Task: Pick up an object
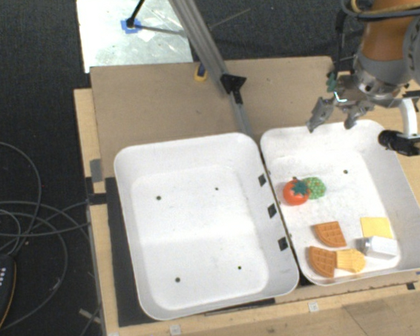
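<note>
Robot claw (335,120) spread open and holding nothing, above the right bin's (398,181) far edge, tomato (295,192) and waffles (329,234) nearer the camera

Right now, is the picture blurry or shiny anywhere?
In the camera view the toy tomato and waffles look sharp; the tool is a bit smeared; a shiny patch of floor at the top glares; the white bins are evenly lit with soft shadows.
</note>
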`<state>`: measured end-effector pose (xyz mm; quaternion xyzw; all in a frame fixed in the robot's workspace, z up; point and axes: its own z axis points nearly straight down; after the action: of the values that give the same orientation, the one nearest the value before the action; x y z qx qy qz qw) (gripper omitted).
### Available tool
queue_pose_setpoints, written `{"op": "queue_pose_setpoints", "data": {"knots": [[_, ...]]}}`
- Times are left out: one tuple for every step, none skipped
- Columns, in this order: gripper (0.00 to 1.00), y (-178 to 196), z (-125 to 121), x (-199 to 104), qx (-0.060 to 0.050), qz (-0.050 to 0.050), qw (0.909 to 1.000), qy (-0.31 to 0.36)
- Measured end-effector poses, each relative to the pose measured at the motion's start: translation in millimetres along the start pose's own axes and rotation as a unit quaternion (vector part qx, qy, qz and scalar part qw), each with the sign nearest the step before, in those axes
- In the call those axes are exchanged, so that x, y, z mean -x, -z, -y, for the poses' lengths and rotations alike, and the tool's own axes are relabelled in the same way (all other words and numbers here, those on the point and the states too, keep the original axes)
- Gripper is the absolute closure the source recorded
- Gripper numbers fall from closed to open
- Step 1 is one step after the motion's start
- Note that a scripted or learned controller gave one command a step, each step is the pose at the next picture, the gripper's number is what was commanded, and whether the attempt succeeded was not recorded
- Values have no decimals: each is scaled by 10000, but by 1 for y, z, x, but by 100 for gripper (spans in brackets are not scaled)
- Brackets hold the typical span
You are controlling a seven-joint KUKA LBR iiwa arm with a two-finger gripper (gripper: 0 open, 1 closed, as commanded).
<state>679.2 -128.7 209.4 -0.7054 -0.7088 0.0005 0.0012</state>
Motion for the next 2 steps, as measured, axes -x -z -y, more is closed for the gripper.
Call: {"op": "queue_pose_setpoints", "data": {"knots": [[0, 3, -1, 0, 18, 10, 10000, 9], [0, -46, 9, -2, 0, 6, 10000, -9]]}}
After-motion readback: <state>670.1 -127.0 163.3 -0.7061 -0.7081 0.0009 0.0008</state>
